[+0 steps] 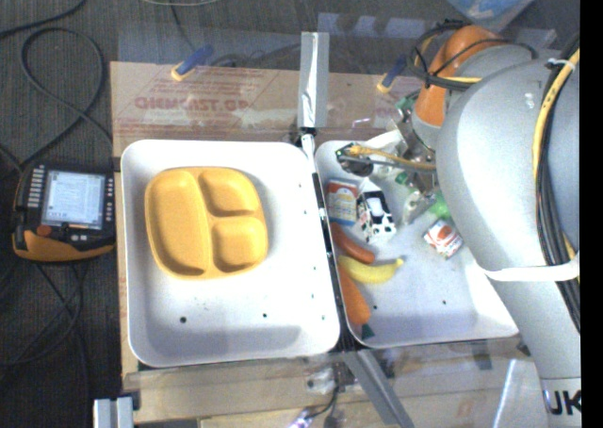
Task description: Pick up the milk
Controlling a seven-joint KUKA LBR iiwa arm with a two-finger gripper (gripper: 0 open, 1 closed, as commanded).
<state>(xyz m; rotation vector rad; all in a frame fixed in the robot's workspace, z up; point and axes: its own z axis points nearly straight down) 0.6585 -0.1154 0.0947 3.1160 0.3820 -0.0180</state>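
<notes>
The milk (379,215) is a small white carton with black cow patches. It lies in the right bin (443,308), near that bin's back left, between a red and white carton (342,200) and the arm. My gripper (417,183) hangs over the back of the right bin, just right of the milk and above it. The grey arm hides much of the gripper. Nothing is visibly held in it.
In front of the milk lie a sausage (354,247), a banana (373,271) and a carrot (354,302). A red and white packet (443,239) and something green (415,198) sit by the arm. The left bin (226,327) holds a yellow divided plate (207,220).
</notes>
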